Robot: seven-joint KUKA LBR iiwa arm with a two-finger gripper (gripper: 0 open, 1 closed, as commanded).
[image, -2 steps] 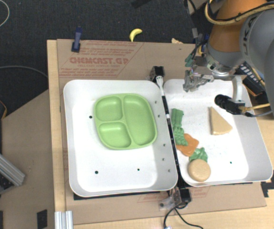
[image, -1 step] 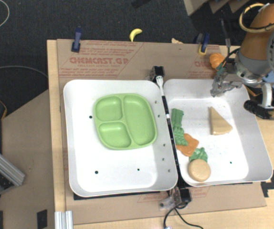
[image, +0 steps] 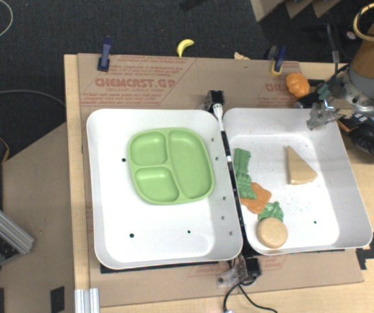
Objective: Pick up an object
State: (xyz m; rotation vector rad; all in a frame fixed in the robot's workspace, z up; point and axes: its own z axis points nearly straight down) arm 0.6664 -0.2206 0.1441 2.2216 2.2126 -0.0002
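**Loose items in the right-hand shallow white bin**

The right-hand shallow white bin (image: 343, 194) holds five loose pieces. A tan wedge-shaped block (image: 299, 167) lies flat towards the bin's far right part, its point facing the far wall. Along the bin's left wall a green strip-like toy (image: 242, 169) lies lengthwise. Touching its near end is an orange flat piece (image: 257, 198), and just nearer than that sits a small green leafy piece (image: 273, 210). A round tan disc (image: 272, 233) lies flat by the bin's near wall, touching the leafy piece.
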